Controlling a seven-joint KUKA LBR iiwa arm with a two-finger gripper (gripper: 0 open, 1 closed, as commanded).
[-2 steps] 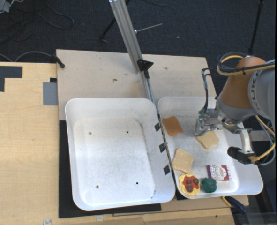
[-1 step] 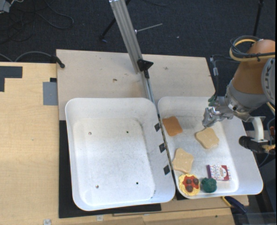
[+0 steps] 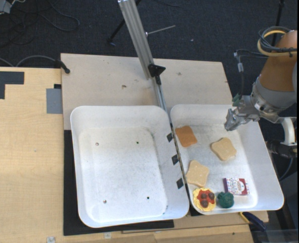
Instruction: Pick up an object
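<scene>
The right bin (image 3: 263,151) holds several toy foods. An orange-brown toast slice (image 3: 185,135) lies near its left wall. A pale bread slice (image 3: 223,149) rests in the middle, and another pale slice (image 3: 198,173) sits lower left. A small pizza with red toppings (image 3: 204,199), a green broccoli piece (image 3: 225,200) and a red-and-white packet (image 3: 236,186) lie along the front. My gripper (image 3: 232,119) hangs over the bin's upper right part, above and slightly right of the middle bread slice, with nothing visibly in it.
The left bin (image 3: 88,120) stands beside the right one, with a dividing rim and black clips (image 3: 172,148) between them. A slanted aluminium post (image 3: 139,39) rises behind the bins. The arm's wrist (image 3: 275,85) and cables lie at the right edge.
</scene>
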